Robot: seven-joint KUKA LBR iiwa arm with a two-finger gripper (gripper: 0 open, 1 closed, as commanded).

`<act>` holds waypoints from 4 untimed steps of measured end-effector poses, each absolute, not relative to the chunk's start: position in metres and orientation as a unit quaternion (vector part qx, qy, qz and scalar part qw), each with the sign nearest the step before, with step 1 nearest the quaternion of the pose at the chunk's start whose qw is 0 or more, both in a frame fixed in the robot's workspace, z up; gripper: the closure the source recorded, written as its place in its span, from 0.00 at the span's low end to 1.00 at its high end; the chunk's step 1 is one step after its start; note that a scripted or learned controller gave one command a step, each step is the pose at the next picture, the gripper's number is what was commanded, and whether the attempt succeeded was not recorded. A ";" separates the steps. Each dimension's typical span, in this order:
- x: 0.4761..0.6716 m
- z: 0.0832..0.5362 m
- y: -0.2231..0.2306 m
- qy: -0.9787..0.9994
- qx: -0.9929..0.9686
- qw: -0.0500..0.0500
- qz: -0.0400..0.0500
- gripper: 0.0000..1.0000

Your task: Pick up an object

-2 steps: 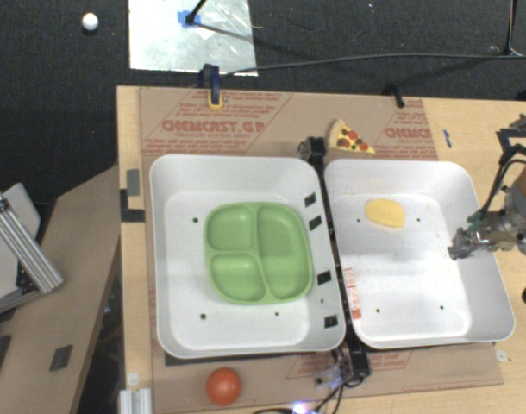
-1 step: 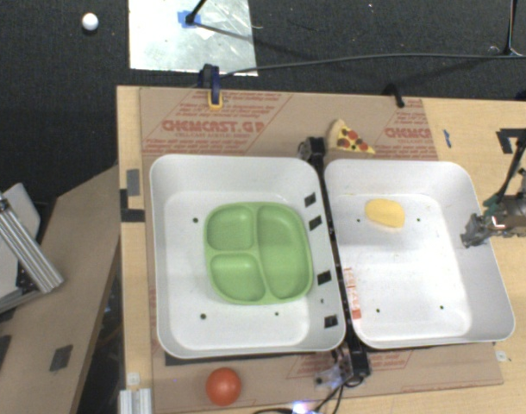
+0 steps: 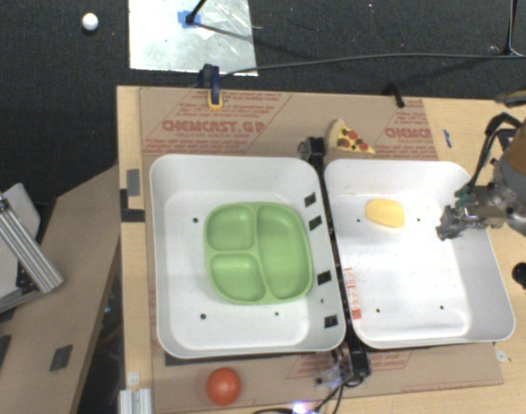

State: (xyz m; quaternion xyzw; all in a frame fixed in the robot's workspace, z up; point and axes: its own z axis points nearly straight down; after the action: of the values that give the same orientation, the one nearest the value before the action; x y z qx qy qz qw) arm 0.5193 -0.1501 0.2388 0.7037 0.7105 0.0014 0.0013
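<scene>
Camera view: gripper (image 3: 450, 223) sat over the right bin (image 3: 418, 309), near its right wall; couldn't tell if the fingers were apart or together. Yellow object (image 3: 385, 213) lay in that bin, left of the gripper, apart from it. Green tray (image 3: 257, 252) filled the left bin (image 3: 177, 317).

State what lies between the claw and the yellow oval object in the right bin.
Nothing: in the camera view, only bare white bin floor separates the claw from the yellow oval object.
</scene>
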 end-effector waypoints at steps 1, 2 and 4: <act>0.527 0.236 -0.108 0.710 0.704 0.001 0.001 1.00; 0.527 0.232 -0.051 0.711 0.704 0.000 0.001 1.00; 0.548 0.226 0.042 0.710 0.704 0.000 0.001 1.00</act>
State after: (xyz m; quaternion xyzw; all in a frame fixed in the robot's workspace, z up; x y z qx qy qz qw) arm 0.5481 0.0422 0.2264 0.7038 0.7104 0.0011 -0.0002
